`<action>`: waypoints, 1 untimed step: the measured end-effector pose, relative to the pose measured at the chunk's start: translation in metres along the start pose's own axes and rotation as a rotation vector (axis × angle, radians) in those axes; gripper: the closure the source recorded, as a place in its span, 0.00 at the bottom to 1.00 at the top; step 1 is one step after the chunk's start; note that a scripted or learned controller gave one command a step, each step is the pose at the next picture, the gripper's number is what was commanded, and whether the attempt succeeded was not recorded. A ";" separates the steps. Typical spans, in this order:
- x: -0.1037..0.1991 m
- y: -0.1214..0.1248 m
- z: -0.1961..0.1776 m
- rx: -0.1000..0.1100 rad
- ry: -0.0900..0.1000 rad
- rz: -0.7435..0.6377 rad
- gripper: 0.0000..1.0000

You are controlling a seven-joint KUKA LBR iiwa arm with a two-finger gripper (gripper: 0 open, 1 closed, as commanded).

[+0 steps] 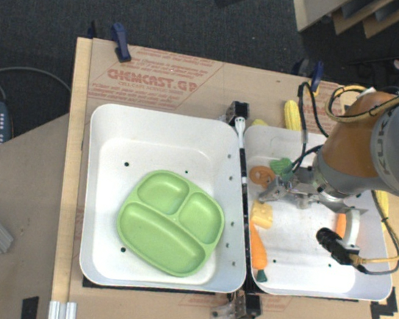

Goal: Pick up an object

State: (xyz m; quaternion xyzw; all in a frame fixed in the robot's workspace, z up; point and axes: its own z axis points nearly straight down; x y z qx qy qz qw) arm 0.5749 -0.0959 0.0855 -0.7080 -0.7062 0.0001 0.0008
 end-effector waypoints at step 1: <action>0.038 -0.074 -0.105 -0.003 0.002 -0.005 0.00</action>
